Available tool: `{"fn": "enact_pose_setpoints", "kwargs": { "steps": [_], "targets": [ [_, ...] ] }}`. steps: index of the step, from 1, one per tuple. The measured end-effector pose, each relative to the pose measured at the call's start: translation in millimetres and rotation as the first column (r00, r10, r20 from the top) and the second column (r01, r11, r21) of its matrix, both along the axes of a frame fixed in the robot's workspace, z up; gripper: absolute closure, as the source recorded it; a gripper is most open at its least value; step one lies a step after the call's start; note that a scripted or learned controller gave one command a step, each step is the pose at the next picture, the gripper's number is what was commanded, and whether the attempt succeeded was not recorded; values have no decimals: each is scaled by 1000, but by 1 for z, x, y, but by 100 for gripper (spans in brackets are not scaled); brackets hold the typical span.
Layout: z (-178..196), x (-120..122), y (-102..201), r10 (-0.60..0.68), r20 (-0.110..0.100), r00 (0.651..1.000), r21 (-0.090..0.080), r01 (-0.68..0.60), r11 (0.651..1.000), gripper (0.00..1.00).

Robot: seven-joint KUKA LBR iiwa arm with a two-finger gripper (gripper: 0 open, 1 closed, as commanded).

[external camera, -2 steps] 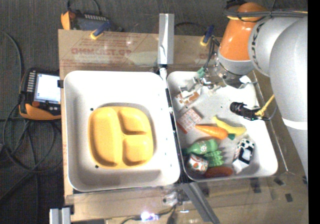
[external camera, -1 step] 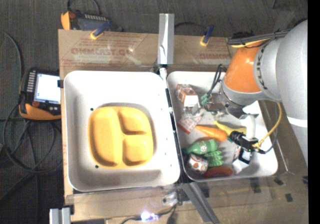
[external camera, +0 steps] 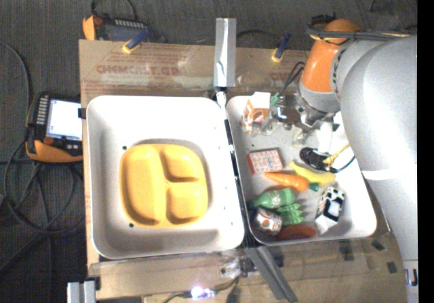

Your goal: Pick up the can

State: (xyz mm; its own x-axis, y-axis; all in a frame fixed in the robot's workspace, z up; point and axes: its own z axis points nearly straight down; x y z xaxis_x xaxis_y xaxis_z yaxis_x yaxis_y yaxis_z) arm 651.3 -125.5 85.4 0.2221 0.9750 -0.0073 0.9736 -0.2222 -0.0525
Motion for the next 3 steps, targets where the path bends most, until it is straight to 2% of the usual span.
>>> {"fn": "enact_pose_setpoints", "kwargs": {
  "steps": [1, 2, 3],
  "targets": [
    [-8, 1, -22, -158, -53, 986, 16, 159, 987, 0],
    [-3, -23, -73, -263, 16, 965, 8, 263, 965, 0],
    [-9, -11, -70, -582, -81, 809, -54, 579, 813, 0]
  ]
}}
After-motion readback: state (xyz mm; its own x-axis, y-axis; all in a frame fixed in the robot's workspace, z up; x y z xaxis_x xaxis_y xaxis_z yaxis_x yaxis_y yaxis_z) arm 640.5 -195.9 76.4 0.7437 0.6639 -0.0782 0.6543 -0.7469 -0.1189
